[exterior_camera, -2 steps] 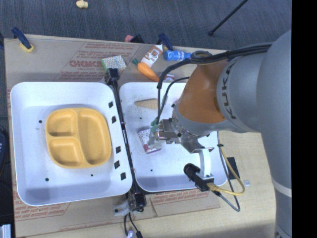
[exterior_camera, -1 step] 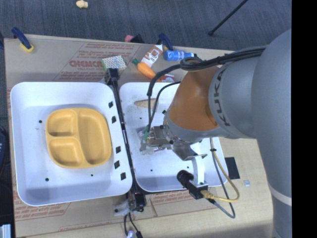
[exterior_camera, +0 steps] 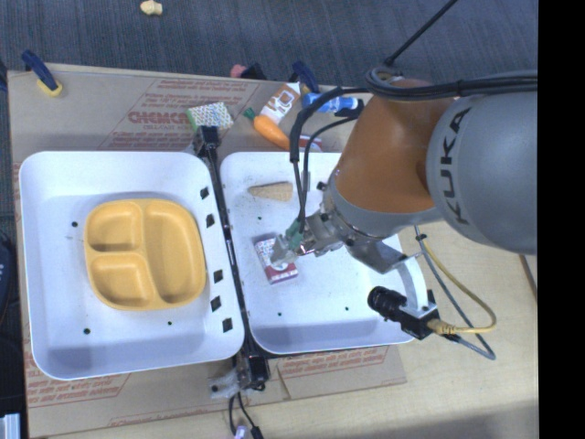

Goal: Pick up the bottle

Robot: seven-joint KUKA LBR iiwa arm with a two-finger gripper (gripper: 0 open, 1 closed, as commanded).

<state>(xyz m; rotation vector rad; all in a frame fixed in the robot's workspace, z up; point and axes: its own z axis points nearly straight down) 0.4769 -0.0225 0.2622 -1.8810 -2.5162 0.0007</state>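
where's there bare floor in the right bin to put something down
Free: the right bin's near strip, below the small packet. Also its far left corner, beside the tan wedge. Crowded: the middle and right, where the pincer hangs over the packet.

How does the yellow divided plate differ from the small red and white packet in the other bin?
The yellow plate lies in the left bin; the red and white packet lies in the right bin. The plate is far larger. The plate is one plain colour with three compartments; the packet is printed. The gripper is at the packet, away from the plate. Both lie flat.
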